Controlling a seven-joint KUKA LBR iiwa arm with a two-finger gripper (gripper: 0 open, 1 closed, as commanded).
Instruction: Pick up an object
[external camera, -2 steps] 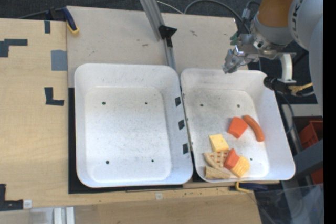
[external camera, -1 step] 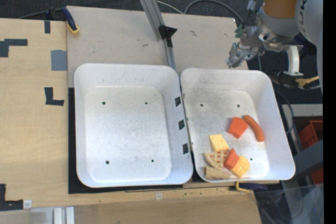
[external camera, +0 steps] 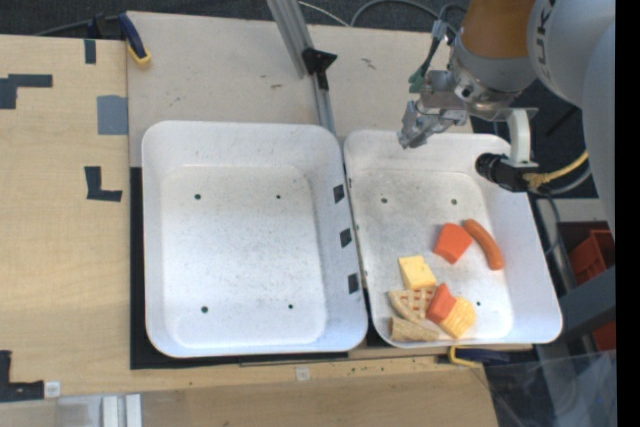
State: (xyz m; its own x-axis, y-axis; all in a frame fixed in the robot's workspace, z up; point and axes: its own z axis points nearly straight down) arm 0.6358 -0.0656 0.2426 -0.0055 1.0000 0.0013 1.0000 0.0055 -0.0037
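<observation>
The right bin (external camera: 372, 165) holds a cluster of toy foods near its front right. An orange block (external camera: 452, 242) lies beside an orange sausage (external camera: 484, 244). In front of them sit a yellow cheese block (external camera: 417, 271), a tan waffle (external camera: 408, 303), a red-orange piece (external camera: 440, 303), a yellow ridged piece (external camera: 460, 317) and a tan cracker (external camera: 410, 329). My gripper (external camera: 413, 137) hangs over the bin's back rim, well behind the foods, with nothing seen between its fingers.
The left bin (external camera: 160, 155) stands next to the right one. A slanted metal pole (external camera: 285, 0) rises behind the bins, ending in a black clamp (external camera: 319, 61). Cables trail on the bench at the back. Black dividers (external camera: 346, 237) sit between the bins.
</observation>
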